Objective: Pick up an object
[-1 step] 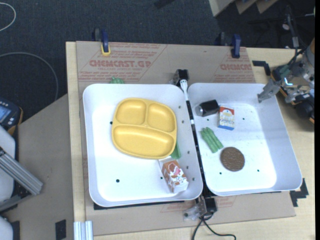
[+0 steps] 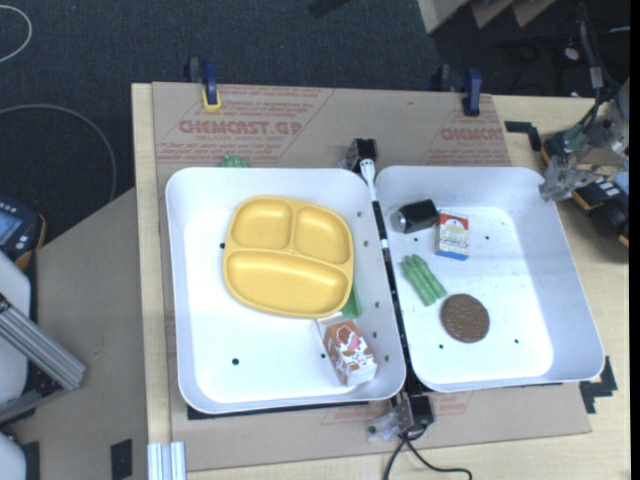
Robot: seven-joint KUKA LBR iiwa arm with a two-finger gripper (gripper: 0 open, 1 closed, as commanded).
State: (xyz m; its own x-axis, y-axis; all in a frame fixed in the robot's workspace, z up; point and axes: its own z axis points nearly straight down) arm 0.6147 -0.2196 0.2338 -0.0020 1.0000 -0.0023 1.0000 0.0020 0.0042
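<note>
Dark carpet surrounds the counter [image 2: 300, 118], whose brown board is clamped at its far edge, presumably so the two white bins stay put under the arm. Take the seam between the bins as your landmark. Left of it, the left bin [image 2: 195, 298] carries a yellow divided plate [image 2: 288, 254] lying flat, and just nearer you a small carton [image 2: 348, 351] tipped on its side against the seam. Right of it, the right bin [image 2: 530, 318] holds a dark block [image 2: 415, 214], a red-and-white box [image 2: 453, 235], a green pod [image 2: 423, 278] and a brown disc [image 2: 466, 318], each lying apart, so any of them gives you room for a pick. Far right of the seam, beyond the bin's corner, the pincer [image 2: 572, 168] hangs clear of everything; whether it stands apart or together you cannot tell.
</note>
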